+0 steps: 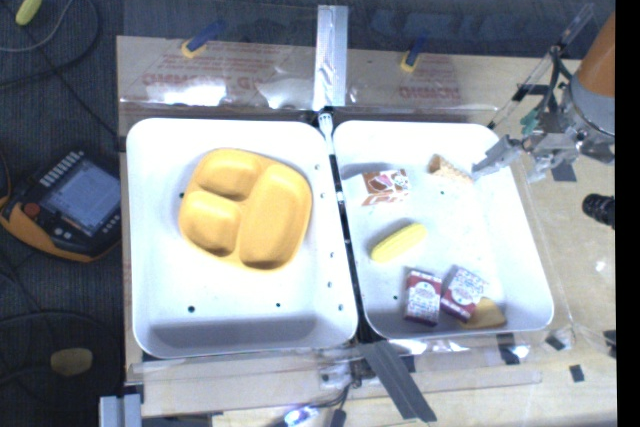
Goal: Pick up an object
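The right bin holds several small things: a white and red packet, a tan cracker-like piece, a yellow banana-shaped toy, two dark red packets and an orange scrap. My gripper hangs over the bin's upper right rim, just right of the tan piece. Its fingers stand apart, open, with nothing between them.
The left bin carries a yellow divided plate. A metal divider strip rises behind the seam between the bins. A handheld pendant lies on the floor at the left. Bare bench runs to the right of the bins.
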You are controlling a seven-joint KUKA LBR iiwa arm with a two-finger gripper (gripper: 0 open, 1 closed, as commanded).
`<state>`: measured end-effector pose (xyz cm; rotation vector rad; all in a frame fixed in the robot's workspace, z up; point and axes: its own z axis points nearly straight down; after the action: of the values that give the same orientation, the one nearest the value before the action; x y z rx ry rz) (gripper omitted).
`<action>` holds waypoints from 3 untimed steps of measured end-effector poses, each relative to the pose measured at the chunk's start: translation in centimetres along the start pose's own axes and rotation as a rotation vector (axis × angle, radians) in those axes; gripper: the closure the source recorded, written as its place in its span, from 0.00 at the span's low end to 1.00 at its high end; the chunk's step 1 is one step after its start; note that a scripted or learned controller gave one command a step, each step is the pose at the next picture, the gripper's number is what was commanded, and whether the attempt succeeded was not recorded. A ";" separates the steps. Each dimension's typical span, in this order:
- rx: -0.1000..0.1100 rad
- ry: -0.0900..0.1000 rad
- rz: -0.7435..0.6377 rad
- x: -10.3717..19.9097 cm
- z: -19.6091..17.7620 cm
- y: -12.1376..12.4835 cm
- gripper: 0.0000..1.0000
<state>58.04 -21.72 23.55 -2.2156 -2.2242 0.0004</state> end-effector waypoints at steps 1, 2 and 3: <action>0.001 -0.003 -0.047 4.7 5.5 5.5 0.00; -0.001 -0.007 -0.185 3.8 6.5 8.9 0.00; 0.001 -0.003 0.189 5.0 10.7 8.8 0.00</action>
<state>66.80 -16.69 12.84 -2.4170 -2.0056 0.0059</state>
